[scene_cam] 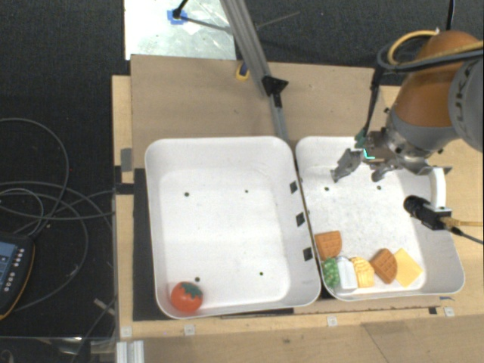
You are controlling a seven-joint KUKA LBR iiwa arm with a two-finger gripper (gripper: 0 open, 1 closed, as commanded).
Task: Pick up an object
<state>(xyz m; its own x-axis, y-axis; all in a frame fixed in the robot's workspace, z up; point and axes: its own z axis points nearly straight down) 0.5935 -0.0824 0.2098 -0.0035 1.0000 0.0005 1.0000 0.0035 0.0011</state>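
Observation:
My gripper (pixel 360 171) hangs over the back part of the right bin (pixel 355 210), fingers spread apart with nothing between them. Along that bin's front edge lie several toy foods: a brown waffle-like piece (pixel 328 243), a green and white piece (pixel 338 272), a yellow corn-like piece (pixel 362 271), a brown cookie (pixel 384 265) and a yellow cheese wedge (pixel 408 267). They lie well in front of the gripper. A red tomato (pixel 186 296) sits in the front left corner of the left bin (pixel 219 218).
A grey pole (pixel 253 48) slants across the bench behind the bins. A black part (pixel 423 212) on a white bracket juts over the right bin's right side. Cables lie on the floor at the left.

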